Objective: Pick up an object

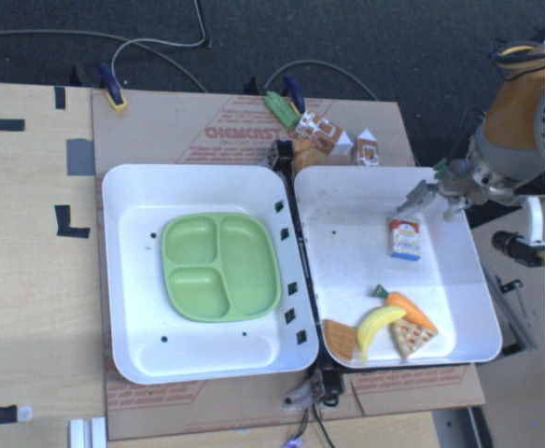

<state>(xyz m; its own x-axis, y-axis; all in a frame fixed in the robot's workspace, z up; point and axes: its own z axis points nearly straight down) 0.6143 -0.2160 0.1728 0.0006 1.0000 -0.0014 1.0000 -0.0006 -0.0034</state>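
Note:
A small red, white and blue carton (pixel 405 239) lies in the right bin (pixel 347 250), toward its far right side. My gripper (pixel 432 207) hangs over the bin's far right corner, just above and behind the carton, open, with nothing between its fingers. At the bin's near edge lie a yellow banana (pixel 377 328), an orange carrot (pixel 411 311), a toast-like wedge (pixel 413 340) and a brown round piece (pixel 340 341), close together.
The left bin (pixel 132 250) holds a green divided plate (pixel 221 266). Behind the bins, on the cardboard, sit a green clamp (pixel 282 108) and small brown-and-white boxes (pixel 321 136). Cables run across the dark floor at the back.

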